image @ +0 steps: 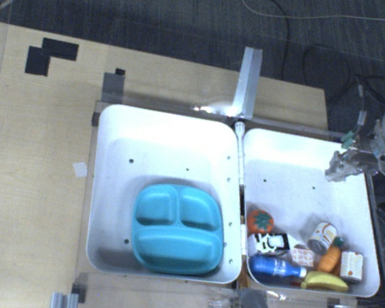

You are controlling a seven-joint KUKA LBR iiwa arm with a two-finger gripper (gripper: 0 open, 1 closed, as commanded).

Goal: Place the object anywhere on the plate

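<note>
Camera view: blue plate (178, 229) in left bin (120, 132); right bin (305, 166) holds clutter.

A robotics lab: two white bins (173, 140) fixed on a bench (26, 161), cable (321, 15) across carpet.

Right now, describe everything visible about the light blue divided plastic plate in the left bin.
The light blue divided plastic plate is a rounded rectangle with three compartments: two smaller ones on the far side and one wide one nearest the camera. It looks like smooth, matte moulded plastic. It lies flat and right side up on the floor of the left white bin, in the near part, slightly toward the divider. Nothing rests on it.
</note>
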